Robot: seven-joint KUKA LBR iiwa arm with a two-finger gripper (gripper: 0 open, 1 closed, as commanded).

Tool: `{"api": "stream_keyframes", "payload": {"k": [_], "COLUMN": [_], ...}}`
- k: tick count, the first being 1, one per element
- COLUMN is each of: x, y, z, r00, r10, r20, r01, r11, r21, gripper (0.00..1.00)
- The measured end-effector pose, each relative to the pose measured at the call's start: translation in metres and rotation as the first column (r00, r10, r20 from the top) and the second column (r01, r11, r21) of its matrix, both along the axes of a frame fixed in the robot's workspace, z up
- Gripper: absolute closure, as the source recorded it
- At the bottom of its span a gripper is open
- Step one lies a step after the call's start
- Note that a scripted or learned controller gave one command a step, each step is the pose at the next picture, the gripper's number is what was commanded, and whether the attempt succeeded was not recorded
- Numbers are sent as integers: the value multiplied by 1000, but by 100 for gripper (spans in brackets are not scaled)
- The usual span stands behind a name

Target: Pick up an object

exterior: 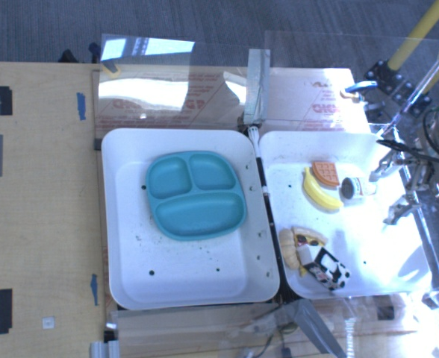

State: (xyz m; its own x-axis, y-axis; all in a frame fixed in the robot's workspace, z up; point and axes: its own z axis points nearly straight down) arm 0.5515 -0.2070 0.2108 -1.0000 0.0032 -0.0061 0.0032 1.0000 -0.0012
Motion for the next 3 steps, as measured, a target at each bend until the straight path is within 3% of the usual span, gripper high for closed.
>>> {"api": "stream_keyframes", "payload": {"k": [1,2,3], "x": [9,13,-52], "y": [81,83,146], "z": [-121,-107,-24], "r00": [986,985,999], "r10": [168,169,-44], "r20": [7,22,1], "r01": [-168,-169,44], "r11": [986,986,999], "r21": [-2,-6,2], "gripper": [0,100,100]}}
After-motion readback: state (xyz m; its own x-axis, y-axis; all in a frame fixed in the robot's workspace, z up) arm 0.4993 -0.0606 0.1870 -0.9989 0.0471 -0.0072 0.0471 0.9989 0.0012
